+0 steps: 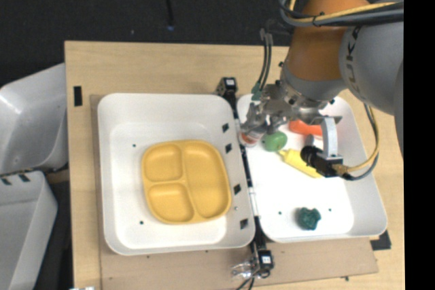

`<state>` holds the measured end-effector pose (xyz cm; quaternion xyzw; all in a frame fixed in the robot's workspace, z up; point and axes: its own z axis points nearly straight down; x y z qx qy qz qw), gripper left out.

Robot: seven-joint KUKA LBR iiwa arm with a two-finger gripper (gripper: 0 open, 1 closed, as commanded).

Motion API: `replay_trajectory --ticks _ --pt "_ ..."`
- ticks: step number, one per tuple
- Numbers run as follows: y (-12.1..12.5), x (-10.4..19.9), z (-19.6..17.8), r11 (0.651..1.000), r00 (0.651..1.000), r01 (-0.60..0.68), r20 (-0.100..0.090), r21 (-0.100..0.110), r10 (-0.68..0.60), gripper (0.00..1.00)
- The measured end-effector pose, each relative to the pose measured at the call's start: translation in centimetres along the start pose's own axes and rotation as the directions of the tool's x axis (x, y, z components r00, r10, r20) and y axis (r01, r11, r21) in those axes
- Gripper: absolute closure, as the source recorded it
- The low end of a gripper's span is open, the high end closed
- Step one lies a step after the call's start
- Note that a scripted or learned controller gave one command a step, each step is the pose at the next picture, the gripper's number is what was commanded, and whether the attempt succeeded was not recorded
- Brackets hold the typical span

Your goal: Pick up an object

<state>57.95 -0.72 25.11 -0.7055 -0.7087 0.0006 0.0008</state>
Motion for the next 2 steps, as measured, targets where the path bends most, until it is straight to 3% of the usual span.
replay_trajectory --ticks 2 --pt "-4.5 7.5 0.1 1.000 1.000 0.002 -0.002 -0.001 -0.002 1.00"
